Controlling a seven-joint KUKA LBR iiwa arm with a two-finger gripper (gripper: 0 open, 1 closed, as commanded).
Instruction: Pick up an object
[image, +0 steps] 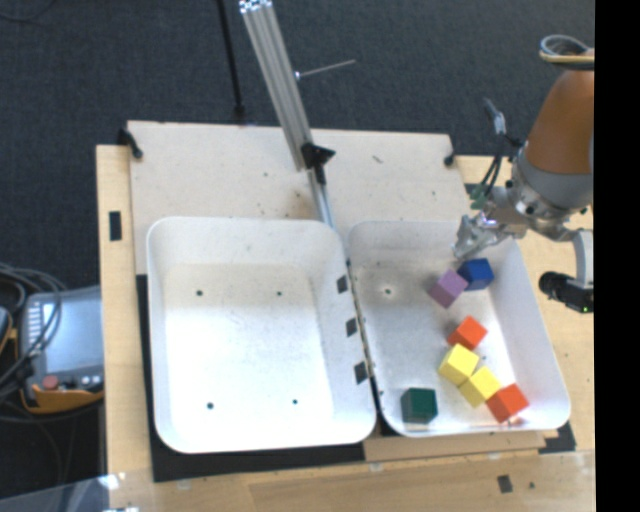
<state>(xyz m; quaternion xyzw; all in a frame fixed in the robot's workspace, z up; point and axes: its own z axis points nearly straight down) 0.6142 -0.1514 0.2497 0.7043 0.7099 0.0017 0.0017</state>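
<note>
The right bin (395, 330) holds several small blocks. A blue cube (477, 272) and a purple cube (448, 288) sit together near its far right side. Below them lie an orange cube (468, 332), two yellow cubes (460, 363) (481, 384) and a second orange cube (508, 402). A dark green cube (419, 405) rests near the front wall. My gripper (470, 243) hangs just above and behind the blue cube, with nothing seen between its fingers.
The left bin (245, 330) stands beside the right one, parted by a shared wall (355, 330). A slanted metal bar (285, 90) rises from the back of the bench. A grey box with cables (60, 345) sits off the left edge.
</note>
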